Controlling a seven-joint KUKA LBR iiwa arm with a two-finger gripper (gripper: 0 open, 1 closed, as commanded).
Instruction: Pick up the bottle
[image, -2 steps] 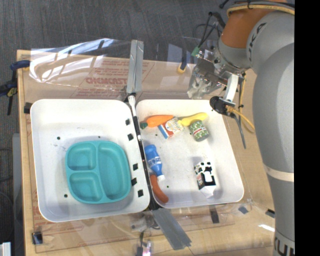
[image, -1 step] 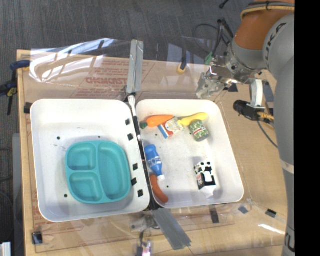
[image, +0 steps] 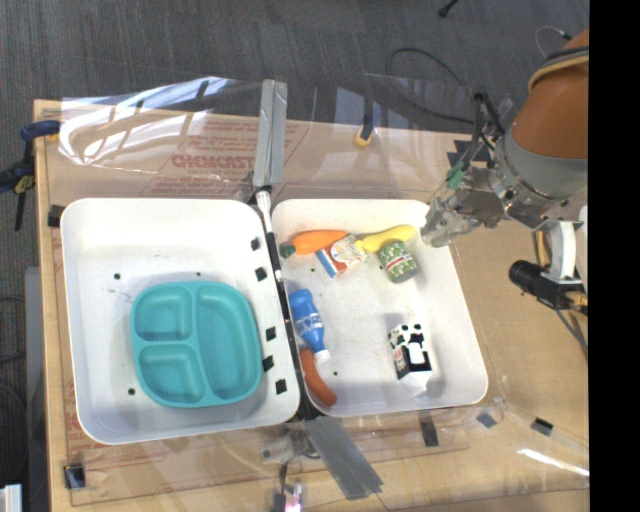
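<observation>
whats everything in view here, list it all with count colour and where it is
bins: 2, white, side by side on the bench
divided plate: 1, teal, three compartments, in the left bin
bottle: 1, blue, right bin, along its left wall
carrot: 1, orange, right bin, top left
banana: 1, yellow, right bin, top edge
can: 1, green patterned, below the banana
carton: 1, white with black patches, right bin, lower right
sausage: 1, orange-red, right bin, bottom left
arm: 1, grey with orange band, right
gripper: 1, grey, at right bin's top right corner
</observation>
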